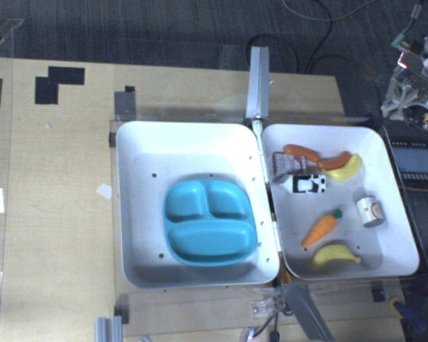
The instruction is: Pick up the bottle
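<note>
Well, past the blue tray [210,221] in the left bin [135,191], the bottle [371,211] lies tipped near the right bin's [403,251] right edge. Being round, it may roll away. My pincer's spread I cannot tell.

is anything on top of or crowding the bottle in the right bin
Nothing visible does. The bottle sits uncovered near the right wall of the right bin, apart from the carrot and the lower banana nearest it.
</note>
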Robot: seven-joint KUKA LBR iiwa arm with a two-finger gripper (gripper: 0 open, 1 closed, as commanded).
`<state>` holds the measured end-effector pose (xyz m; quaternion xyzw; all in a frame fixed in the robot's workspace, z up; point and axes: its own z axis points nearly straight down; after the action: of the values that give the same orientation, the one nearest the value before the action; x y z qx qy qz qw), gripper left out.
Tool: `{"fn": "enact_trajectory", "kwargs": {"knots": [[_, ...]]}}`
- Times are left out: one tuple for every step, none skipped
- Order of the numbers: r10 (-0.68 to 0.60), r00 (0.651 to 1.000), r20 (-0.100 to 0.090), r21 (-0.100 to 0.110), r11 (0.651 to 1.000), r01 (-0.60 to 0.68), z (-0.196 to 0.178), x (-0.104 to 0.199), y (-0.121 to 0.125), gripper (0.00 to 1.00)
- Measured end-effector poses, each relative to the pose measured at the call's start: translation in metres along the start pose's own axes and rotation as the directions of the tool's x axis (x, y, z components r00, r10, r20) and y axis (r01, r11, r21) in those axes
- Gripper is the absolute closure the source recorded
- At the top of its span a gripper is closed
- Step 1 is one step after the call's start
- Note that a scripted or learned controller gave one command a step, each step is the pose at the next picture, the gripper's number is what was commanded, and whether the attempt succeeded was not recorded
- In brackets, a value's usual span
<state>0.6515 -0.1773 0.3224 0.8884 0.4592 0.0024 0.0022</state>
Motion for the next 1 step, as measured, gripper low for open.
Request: {"fn": "enact_trajectory", "kwargs": {"knots": [[-0.041,0.999,0.000,0.003,0.999,0.041,0.0249,-0.0102,-0.0627,1.00]]}}
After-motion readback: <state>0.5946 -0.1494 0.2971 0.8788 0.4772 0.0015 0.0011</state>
